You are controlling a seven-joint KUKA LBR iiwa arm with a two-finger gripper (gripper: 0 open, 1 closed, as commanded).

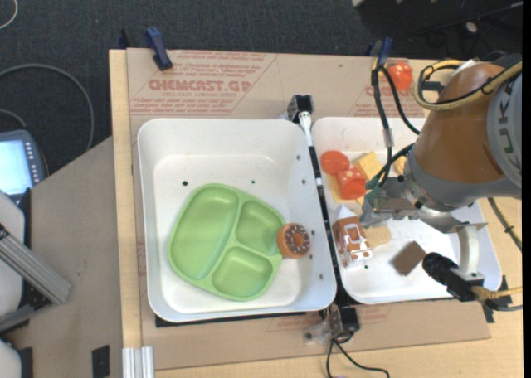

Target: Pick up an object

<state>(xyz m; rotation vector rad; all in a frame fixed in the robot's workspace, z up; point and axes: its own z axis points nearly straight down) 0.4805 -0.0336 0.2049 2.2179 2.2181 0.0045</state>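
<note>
The end effector [375,205] hangs low inside the right bin [481,281], just right of the black divider [315,171] where the two bins meet. From this slanted overhead angle I cannot tell how it is set or whether it has hold of anything. Directly below it, nearer the front wall of the right bin, lies a small orange-and-white toy [354,240] on a tan piece. Just behind it sit a red tomato-like piece [334,161], a red block [352,183] and a yellow wedge [368,166]. A brown block [407,258] lies to the right of the toy. In the left bin [158,202], a green sectioned plate [222,240] rests with a chocolate doughnut [294,240] touching its right edge. Both bins stand on the desk [216,86].
</note>
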